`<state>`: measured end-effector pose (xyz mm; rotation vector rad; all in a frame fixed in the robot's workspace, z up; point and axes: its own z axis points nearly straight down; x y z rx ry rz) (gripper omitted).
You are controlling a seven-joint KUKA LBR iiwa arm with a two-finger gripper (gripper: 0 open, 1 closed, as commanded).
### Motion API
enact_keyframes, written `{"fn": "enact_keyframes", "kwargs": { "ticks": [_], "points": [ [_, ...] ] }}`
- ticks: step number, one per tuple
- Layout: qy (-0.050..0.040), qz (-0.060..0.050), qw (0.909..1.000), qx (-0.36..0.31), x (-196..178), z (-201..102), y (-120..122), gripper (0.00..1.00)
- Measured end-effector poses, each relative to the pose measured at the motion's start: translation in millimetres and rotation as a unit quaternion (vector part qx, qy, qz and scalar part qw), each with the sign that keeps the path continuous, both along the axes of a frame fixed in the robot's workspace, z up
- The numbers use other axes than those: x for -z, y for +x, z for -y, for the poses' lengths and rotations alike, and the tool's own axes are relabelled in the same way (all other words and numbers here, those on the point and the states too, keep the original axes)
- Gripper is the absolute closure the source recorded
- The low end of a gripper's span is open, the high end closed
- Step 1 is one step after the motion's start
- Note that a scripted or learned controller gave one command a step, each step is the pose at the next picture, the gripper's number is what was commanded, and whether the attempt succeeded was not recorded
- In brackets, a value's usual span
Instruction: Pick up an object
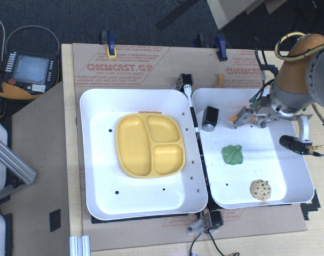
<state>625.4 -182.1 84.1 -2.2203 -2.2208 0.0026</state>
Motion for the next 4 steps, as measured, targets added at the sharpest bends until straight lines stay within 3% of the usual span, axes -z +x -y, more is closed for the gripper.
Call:
{"fn": "enact_keyframes", "kwargs": {
  "ticks": [1,3,4],
  "points": [
    [-0.0003,0.002,1.0000,0.000,-11.7,-0.4,0.8,1.00],
    [-0.0012,0.004,1.0000,0.000,-118.4,0.9,-2.7,1.00],
    [-0.0010,0.003,1.0000,0.000,-137.2,1.1,-1.7,1.00]
  ]
}}
